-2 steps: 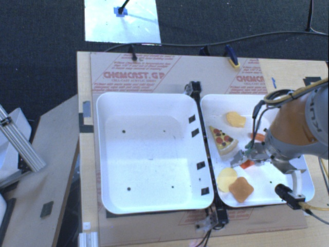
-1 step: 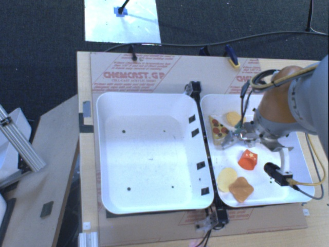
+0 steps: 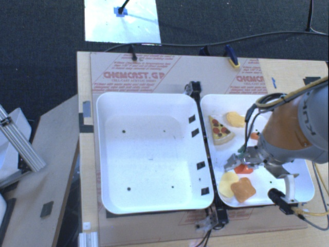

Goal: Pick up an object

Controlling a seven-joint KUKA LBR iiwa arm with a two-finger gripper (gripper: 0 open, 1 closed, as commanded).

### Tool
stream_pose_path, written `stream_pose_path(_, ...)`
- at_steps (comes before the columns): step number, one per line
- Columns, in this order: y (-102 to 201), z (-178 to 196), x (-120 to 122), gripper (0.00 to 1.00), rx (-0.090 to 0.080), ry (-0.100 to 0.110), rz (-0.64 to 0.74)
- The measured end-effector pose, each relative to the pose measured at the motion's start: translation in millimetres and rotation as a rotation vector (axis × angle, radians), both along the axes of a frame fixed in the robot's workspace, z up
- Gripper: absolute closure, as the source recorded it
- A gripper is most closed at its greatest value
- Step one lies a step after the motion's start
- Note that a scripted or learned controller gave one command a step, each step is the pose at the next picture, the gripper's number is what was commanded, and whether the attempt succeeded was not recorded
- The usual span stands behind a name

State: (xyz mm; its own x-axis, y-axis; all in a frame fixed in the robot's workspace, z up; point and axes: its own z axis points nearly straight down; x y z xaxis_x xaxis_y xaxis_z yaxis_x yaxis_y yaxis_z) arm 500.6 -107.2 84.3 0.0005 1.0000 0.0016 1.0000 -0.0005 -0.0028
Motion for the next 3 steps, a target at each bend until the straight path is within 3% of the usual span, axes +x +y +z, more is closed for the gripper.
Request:
stream_pose_path(1,0.7,11.6,3.6,1.0,0.0,-0.007,0.002)
stream_pose_path(2,67.5,104.6,-12.0,1.0,0.002,-0.012,0.012)
stream_pose_path(3,140.1,99.9,-13.9,1.0,0.002,-0.004,0.013)
